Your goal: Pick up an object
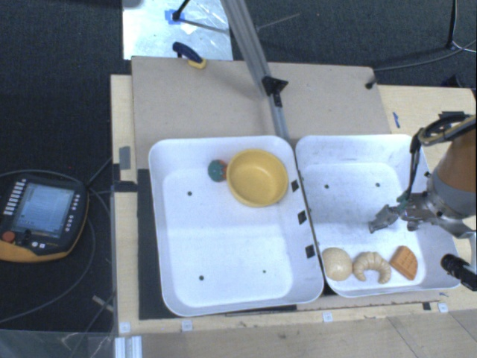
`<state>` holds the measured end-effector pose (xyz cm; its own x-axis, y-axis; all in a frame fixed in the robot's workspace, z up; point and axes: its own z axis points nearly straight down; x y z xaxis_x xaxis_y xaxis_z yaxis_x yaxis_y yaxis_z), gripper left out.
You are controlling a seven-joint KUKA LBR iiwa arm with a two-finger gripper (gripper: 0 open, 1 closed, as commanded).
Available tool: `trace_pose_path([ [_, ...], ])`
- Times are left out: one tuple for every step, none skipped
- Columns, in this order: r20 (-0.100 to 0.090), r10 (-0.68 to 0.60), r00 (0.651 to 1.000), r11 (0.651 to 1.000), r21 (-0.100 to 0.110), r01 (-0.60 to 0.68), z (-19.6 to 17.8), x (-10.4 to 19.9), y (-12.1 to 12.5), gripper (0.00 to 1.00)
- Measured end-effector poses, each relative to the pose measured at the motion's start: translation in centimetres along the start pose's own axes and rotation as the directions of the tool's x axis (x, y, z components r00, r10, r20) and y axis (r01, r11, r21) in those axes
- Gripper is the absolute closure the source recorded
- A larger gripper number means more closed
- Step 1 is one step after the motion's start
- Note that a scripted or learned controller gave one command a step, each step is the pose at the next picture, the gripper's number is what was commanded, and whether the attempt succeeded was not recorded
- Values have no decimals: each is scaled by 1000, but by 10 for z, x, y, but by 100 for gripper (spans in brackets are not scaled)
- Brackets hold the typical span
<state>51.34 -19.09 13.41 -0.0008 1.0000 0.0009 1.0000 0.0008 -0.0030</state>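
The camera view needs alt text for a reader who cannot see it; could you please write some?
A gripper hangs over the right bin above a bun, croissant and waffle. The left bin holds a yellow bowl touching a green ball.

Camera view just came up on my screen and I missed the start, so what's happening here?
The grey arm's pincer hangs over the right bin, above a row of three items along its near edge: a pale roll, a croissant and a waffle piece. The left bin holds a yellow bowl and a small green ball.
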Motion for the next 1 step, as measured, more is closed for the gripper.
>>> trace_pose_path([
  [2,0,1000,1000,-5,0,-13,-1,1,100],
])
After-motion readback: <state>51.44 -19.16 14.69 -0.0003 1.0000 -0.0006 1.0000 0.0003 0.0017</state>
